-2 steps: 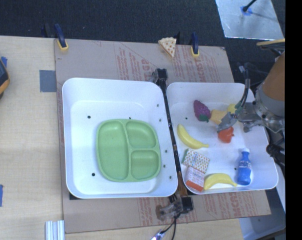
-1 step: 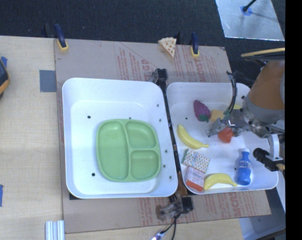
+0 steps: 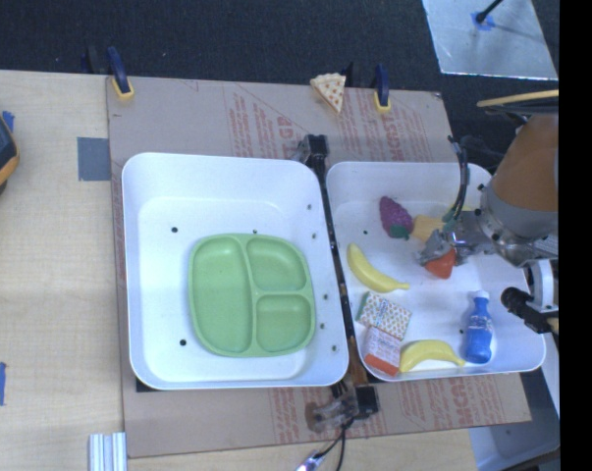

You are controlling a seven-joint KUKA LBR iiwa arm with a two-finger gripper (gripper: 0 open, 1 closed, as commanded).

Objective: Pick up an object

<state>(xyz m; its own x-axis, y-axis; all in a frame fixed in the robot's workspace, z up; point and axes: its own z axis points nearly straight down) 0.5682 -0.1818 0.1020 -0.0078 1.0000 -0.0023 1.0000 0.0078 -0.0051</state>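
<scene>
1. The gripper [image 3: 441, 253] is low in the right bin [image 3: 359, 186], touching a red item [image 3: 440, 266].
2. Whether its claw is apart or together cannot be told.
3. Nearby lie a purple item [image 3: 395, 216], two bananas [image 3: 373, 271] and a blue bottle [image 3: 478, 331].
4. The left bin [image 3: 148, 194] holds a green tray [image 3: 250, 294].

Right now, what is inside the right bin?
The right bin holds two bananas, a purple toy, a blue bottle, small packets; the gripper covers something red-orange.

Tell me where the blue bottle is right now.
The blue bottle lies in the right bin, near its front right corner, just right of a banana and below the gripper.
</scene>
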